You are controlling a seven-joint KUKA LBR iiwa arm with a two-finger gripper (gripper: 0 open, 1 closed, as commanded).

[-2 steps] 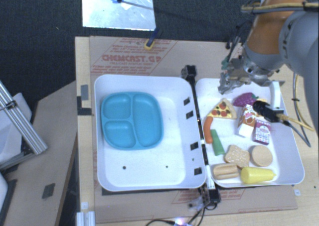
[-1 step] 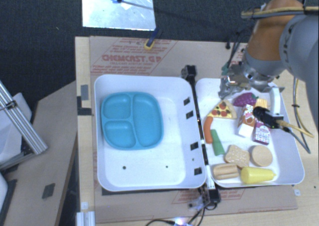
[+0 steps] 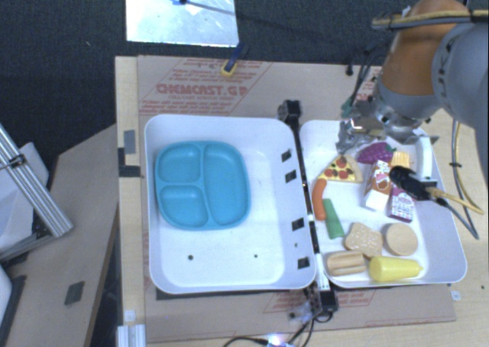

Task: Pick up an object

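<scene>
The pizza slice [image 3: 341, 170], a yellow wedge with red dots, lies in the right bin [image 3: 447, 219] near its far left corner, directly under the gripper [image 3: 348, 134], whose finger state cannot be told. Around it lie one carrot [image 3: 318, 199], one green stick [image 3: 333, 217], one purple piece [image 3: 374, 154], one cracker [image 3: 363, 239], one round biscuit [image 3: 400, 239], one bun [image 3: 345, 263] and one yellow piece [image 3: 394, 267]. The left bin [image 3: 221, 261] holds one blue tray [image 3: 202, 185], and the arm [image 3: 428, 55] hangs over the right bin's far edge.
</scene>
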